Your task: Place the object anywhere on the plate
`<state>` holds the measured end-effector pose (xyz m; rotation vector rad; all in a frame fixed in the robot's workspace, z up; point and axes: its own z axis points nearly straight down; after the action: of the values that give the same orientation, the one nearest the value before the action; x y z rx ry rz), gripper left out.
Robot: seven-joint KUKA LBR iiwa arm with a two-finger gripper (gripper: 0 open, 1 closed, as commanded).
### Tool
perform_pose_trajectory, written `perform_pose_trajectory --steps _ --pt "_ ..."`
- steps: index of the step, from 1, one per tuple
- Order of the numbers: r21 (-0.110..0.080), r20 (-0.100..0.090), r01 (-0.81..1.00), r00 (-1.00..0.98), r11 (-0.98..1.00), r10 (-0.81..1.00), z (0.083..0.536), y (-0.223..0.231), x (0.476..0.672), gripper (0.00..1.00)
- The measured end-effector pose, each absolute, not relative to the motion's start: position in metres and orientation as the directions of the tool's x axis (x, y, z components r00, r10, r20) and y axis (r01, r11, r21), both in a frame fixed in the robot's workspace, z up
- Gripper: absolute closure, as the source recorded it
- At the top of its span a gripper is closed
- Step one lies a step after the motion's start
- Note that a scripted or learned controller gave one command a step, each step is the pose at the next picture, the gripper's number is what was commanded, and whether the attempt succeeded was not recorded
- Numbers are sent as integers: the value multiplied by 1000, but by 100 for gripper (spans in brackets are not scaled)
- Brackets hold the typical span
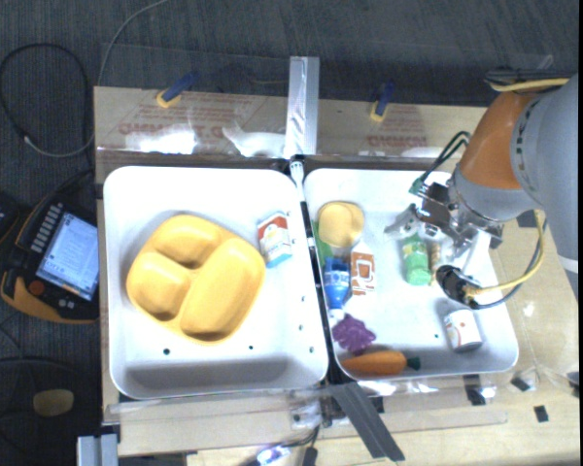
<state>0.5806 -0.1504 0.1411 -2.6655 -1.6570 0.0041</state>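
Two bins sat side by side on the worktop (117, 105). The left bin (136, 357) held a sectioned plate (194, 275) with a small carton (275, 239) just beside its right edge. In the right bin (496, 348), a round fruit (339, 223) lay far left, with a bottle (336, 282) and packet (362, 272) nearer the camera, then grapes (353, 334) and a carrot (374, 362). A second bottle (417, 261) lay mid-bin, and a can (461, 329) sat near the right corner.

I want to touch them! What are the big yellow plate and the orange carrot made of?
The big yellow three-part plate looks like smooth hard plastic: even colour, rounded moulded sections and a soft sheen. The orange carrot with a dark green end is probably toy plastic too, since its colour looks very uniform, though it is small here.
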Motion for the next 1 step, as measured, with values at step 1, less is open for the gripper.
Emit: perform_pose_trajectory --steps 1 --pt "-8 0 898 441 -441 898 149 -150 581 100"
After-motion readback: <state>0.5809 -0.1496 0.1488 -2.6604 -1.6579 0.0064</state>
